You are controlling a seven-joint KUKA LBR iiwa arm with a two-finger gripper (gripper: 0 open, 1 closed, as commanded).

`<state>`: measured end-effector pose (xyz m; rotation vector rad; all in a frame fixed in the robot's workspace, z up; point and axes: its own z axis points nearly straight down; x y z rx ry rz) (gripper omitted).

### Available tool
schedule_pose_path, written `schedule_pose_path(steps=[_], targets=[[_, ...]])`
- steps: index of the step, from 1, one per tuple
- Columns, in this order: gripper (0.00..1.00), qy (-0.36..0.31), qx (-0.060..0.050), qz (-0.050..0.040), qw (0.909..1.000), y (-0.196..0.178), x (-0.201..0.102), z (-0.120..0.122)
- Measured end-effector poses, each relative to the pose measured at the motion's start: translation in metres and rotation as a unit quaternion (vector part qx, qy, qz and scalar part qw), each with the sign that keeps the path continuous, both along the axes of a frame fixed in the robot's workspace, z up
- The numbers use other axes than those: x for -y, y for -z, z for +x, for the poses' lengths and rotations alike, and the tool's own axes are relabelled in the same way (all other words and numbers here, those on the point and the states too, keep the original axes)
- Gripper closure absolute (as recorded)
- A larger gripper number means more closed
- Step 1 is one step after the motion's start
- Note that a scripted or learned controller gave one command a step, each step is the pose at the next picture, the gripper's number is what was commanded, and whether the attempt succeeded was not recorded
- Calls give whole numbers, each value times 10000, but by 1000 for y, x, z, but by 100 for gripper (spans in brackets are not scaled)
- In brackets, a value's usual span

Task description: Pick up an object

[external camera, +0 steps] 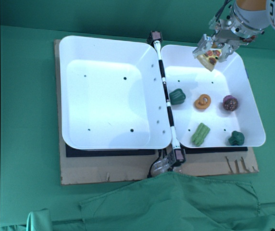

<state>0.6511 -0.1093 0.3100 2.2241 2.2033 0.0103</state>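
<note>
Gripper (213, 52) w/ yellow pizza slice (210, 58), red-dotted, betw. fingers.

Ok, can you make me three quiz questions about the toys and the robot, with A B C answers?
1. Where is the green pepper?
A. left bin
B. right bin
C. on the cloth

2. How many toys lie on the floor of the right bin?
A. two
B. five
C. eight

3. What is the gripper doing?
A. holding a pizza slice
B. pressing the pretzel
C. resting in the left bin

Answers: 1 B, it sits by that bin's left wall. 2 B, pepper, pretzel, purple ball, green stalk, broccoli. 3 A, the pizza slice hangs between its fingers above the bin.
</note>
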Motion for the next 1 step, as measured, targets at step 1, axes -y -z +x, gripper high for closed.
schedule_pose_path(steps=[1], targets=[[100, -37, 5, -2, 10000, -64, 8, 4]])
